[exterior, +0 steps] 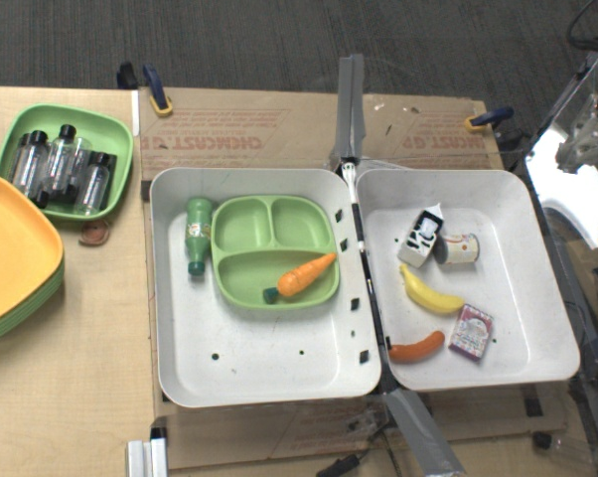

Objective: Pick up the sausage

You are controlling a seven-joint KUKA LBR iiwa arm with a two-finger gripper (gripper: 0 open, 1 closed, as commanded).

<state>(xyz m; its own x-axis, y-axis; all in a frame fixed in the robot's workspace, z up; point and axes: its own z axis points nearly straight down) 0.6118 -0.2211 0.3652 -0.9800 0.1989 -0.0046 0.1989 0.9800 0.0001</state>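
Observation:
The sausage (416, 347) is a short orange-red link lying flat near the front left corner of the right bin (537, 266). It lies roughly along the bin's front edge. A yellow banana (430, 294) lies just behind it and a pink box (471, 332) sits just to its right, both slightly apart from it.
Further back in the right bin are a black-and-white carton (421, 237) and a small can (459, 249). The left bin (259, 366) holds a green divided plate (275, 229) with a carrot (304, 274), and a green bottle (198, 235). A green tray of bottles (66, 162) and stacked yellow plates (16, 266) stand at the far left.

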